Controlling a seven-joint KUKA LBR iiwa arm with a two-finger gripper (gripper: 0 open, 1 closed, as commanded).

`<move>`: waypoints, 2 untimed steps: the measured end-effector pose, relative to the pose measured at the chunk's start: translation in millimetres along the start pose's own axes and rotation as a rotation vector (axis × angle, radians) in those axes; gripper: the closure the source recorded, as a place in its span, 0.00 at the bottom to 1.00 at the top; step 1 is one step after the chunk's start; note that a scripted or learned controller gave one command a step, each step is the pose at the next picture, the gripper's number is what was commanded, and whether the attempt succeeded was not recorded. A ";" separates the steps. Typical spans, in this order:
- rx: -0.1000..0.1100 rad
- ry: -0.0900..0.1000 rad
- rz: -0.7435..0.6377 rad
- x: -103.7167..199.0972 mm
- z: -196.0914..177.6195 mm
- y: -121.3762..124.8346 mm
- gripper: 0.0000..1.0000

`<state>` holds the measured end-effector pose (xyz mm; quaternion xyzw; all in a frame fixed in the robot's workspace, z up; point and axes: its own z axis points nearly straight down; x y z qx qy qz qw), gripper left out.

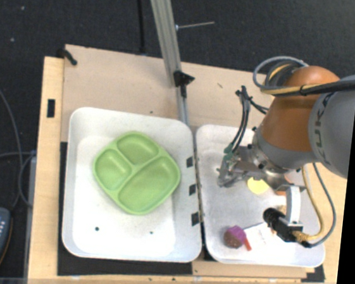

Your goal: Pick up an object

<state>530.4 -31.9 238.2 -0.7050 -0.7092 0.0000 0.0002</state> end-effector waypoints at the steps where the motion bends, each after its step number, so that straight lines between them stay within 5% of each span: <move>1: 0.000 0.001 -0.001 50.8 5.9 -0.9 1.00; 2: -0.001 0.001 -0.002 101.2 11.4 12.2 1.00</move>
